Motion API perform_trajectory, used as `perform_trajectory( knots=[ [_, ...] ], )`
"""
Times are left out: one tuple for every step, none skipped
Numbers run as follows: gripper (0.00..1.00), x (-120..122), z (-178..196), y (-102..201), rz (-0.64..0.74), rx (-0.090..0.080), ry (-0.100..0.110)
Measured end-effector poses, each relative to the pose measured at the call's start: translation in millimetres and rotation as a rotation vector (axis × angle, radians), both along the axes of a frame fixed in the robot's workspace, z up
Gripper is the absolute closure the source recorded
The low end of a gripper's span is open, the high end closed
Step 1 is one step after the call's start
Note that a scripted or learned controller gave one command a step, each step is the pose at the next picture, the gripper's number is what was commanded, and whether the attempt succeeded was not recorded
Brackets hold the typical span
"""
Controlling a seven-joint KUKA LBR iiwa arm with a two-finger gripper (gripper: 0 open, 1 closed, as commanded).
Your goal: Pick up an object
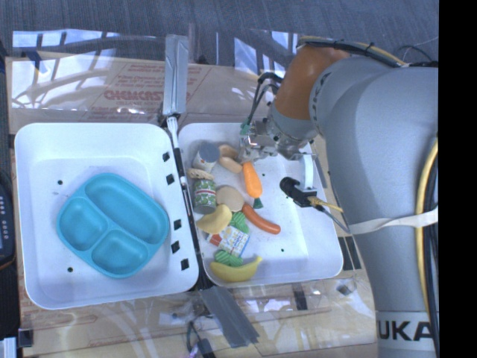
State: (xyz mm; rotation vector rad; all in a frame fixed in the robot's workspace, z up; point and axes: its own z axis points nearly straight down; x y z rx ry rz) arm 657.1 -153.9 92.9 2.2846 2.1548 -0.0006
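The right bin (317, 245) holds a heap of toy food along its left side. An orange carrot (253, 179) lies near the middle, with a red-orange sausage (261, 220) below it. At the front lies a yellow banana (237, 268). A small can (204, 192), a beige round piece (229, 198), a yellow wedge (216, 219) and a small printed box (235, 239) are packed between them. My gripper (250, 143) hangs low over the back of this bin, just above a beige piece (229, 159) and the carrot's top end.
The left bin (45, 148) holds a blue divided plate (112, 224). A black hinge strip (179, 200) runs between the two bins. My bulky grey arm covers the right bin's far right side. A grey rounded piece (208, 154) sits at the back left of the right bin.
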Motion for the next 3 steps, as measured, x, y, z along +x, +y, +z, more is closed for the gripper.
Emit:
perform_trajectory(
  knots=[
    [1.0, 0.7, 0.3, -9.9, 0.063, 0.0, -0.001],
    [1.0, 0.8, 0.3, -14.2, 0.258, 0.001, 0.001],
    [1.0, 0.2, 0.2, -10.8, 0.258, 0.001, 0.002]
  ],
)
